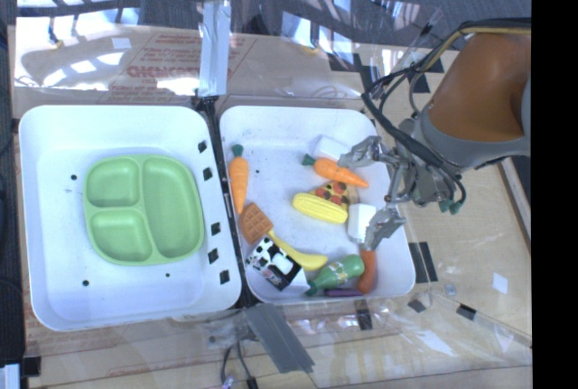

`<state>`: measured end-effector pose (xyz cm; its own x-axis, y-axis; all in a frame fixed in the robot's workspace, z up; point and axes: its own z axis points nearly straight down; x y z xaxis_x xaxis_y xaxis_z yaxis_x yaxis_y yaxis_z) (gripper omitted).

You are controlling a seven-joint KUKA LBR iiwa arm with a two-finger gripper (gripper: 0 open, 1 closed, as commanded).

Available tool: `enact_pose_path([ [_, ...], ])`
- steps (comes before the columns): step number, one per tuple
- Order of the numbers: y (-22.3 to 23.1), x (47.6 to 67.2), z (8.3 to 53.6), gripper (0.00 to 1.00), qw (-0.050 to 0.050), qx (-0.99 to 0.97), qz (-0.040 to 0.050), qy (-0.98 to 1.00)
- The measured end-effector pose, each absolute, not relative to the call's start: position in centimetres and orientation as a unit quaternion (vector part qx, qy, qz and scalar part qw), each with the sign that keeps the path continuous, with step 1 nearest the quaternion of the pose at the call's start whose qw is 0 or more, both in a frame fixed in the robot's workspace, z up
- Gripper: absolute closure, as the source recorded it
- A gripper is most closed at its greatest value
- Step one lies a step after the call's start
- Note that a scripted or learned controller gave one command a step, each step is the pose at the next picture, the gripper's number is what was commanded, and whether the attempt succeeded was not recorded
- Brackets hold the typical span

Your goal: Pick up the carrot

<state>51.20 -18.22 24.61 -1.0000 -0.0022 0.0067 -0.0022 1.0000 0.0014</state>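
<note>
- Towering over the right bin (271,121), the grey arm with its orange band (479,85) is the nearest thing to the lens, its gripper (377,189) hanging above the bin's right side.
- Both fingers stand wide apart, one tip (361,150) up-frame and one (384,225) down-frame, with nothing between them.
- Just off the upper fingertip lies a carrot (340,171), green stalk pointing away from the gripper; a second carrot (237,182) rests far beyond the fingers, along the bin's left wall.
- Judged by looks, the near carrot is a light, stiff plastic toy with a smooth, tapering skin that may slip; the thick middle, pinched across its width, seems the surest hold.
- Between the fingers and just past them sit a white block (361,219), a corn cob (320,208) and a pizza slice (337,192), crowding the carrot's lower flank.
- Open room is scant: the right wall runs close behind the fingers, while bare floor shows beyond the carrot's stalk.
- Well clear of the fingers, the left bin (54,125) holds a green divided plate (144,208).
</note>
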Motion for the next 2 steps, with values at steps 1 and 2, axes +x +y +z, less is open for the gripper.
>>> enact_pose_path([
  [1, -18.85, 56.84, 8.91, 0.0, 0.006, 0.075, -0.003, -0.997],
  [2, -18.7, 57.1, 9.86, 1.0, 0.005, 0.08, -0.0026, -0.997],
])
